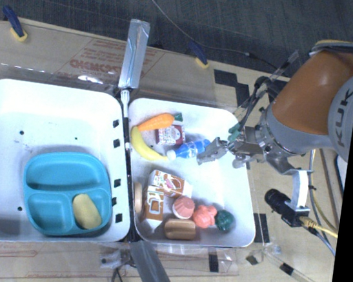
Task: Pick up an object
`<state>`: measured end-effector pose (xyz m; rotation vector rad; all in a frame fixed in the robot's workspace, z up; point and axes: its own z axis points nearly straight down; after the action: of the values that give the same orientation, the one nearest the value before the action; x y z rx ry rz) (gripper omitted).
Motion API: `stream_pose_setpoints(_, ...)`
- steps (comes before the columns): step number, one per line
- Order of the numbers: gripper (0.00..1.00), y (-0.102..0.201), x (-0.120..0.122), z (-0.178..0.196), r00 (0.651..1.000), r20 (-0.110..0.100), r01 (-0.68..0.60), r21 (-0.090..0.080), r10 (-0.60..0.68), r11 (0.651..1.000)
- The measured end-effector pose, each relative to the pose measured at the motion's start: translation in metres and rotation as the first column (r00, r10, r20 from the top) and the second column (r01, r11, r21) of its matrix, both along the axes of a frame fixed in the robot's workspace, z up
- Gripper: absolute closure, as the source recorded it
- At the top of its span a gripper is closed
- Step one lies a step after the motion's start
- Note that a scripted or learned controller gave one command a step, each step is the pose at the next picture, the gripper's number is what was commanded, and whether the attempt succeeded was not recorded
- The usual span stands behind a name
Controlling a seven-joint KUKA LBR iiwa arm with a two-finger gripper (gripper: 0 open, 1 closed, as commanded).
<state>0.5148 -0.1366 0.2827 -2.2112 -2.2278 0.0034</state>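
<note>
The gripper point(214, 153) hangs over the right bin point(239, 178) near its right wall, just beside a blue bottle point(191, 149); whether it is spread or pressed together cannot be told, and nothing shows in its grasp. Near the bottle lie a carrot point(156, 121), a banana point(143, 147) and a small red carton point(172, 134), while the bin's front holds a brown-and-white carton point(162, 190), a pink piece point(183, 207), an orange-pink piece point(204, 216), a dark green piece point(224, 221) and a brown bread roll point(180, 229). The left bin point(11, 114) bears a blue divided tray point(61, 176) with a yellow potato-like piece point(87, 211) in one compartment.
</note>
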Motion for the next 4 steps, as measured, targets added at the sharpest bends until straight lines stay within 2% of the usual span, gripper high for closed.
stream_pose_setpoints(1, 0.00, 0.024, -0.017, -0.144, 1.000, -0.007, -0.031, 0.002, 0.031, 1.000)
stream_pose_setpoints(2, 0.00, 0.037, -0.039, -0.135, 0.996, -0.002, 0.093, 0.002, -0.093, 0.996)
stream_pose_setpoints(3, 0.00, 0.034, -0.039, -0.134, 0.980, 0.002, 0.198, -0.001, -0.198, 0.980)
stream_pose_setpoints(4, 1.00, 0.034, -0.038, -0.125, 0.981, 0.002, 0.193, -0.001, -0.193, 0.981)
